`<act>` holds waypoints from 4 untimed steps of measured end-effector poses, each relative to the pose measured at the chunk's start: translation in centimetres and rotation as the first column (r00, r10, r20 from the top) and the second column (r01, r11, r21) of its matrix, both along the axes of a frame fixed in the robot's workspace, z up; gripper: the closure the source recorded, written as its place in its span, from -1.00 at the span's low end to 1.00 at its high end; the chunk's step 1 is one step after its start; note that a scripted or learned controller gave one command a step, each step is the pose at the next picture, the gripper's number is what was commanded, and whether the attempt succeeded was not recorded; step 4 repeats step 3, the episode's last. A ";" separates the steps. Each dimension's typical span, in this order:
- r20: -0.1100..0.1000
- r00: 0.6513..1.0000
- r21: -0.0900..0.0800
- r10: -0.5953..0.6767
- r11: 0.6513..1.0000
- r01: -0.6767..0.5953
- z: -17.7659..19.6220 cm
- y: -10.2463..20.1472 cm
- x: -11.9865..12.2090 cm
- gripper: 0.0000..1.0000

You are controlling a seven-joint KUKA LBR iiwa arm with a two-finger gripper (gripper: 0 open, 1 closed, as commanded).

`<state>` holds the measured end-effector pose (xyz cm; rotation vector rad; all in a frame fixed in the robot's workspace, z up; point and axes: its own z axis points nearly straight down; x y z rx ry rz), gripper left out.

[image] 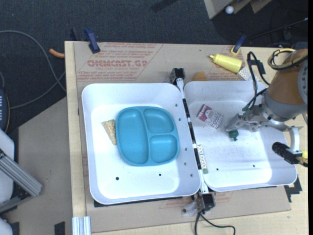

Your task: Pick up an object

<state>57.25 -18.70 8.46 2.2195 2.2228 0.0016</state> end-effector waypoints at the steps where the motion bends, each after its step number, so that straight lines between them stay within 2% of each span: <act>1: 0.002 1.000 -0.001 0.000 1.000 0.000 1.0 0.0 0.0 1.00; 2: 0.000 1.000 -0.001 -0.001 1.000 0.001 0.0 6.6 2.4 1.00; 3: 0.000 1.000 0.000 0.000 1.000 0.000 10.1 12.3 -2.2 1.00; 4: 0.000 1.000 0.000 0.000 1.000 0.000 10.1 12.3 -2.2 1.00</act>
